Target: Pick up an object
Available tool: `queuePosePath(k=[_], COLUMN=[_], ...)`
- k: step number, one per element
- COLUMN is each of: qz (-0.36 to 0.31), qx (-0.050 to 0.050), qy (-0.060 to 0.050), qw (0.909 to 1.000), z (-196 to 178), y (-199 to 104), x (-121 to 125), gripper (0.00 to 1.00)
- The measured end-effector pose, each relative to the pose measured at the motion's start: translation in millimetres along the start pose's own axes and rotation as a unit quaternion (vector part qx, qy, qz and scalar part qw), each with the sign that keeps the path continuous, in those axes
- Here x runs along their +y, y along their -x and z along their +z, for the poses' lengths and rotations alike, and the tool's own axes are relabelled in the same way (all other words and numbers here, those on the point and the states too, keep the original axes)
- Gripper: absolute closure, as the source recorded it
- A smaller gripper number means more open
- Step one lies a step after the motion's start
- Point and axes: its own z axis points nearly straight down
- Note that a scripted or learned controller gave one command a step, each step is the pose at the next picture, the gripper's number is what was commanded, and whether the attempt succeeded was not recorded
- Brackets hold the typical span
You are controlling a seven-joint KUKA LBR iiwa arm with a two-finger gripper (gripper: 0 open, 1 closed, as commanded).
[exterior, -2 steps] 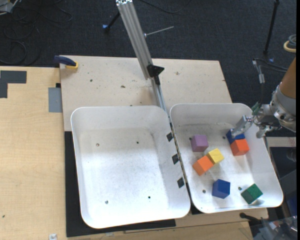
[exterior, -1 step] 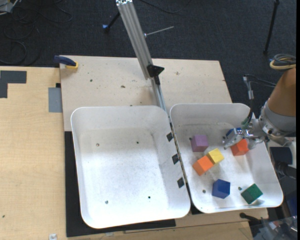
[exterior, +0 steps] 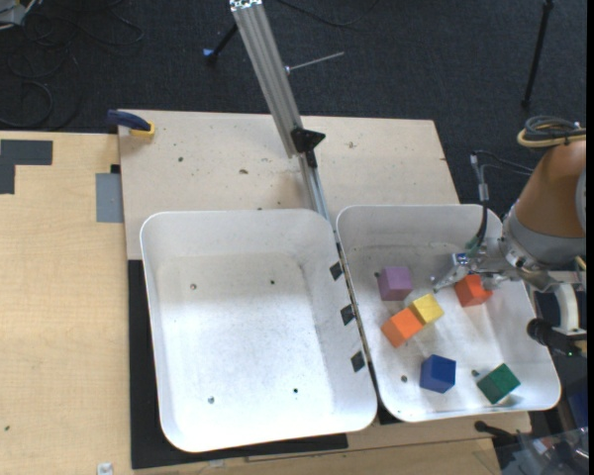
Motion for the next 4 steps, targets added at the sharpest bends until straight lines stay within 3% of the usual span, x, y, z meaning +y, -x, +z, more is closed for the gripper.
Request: queuePosePath(k=[1,2,4], qz=[0.001,0.000,-0.001], qx=[-0.001,0.004,0.004], qy=[0.002,-0.009,-0.009], qw=[1.0000,0.9999,1.0000], z=[-10,-58,-137], y=[1,0,0], x=[1,-6,-5], gripper=[1.00,1.00,1.00])
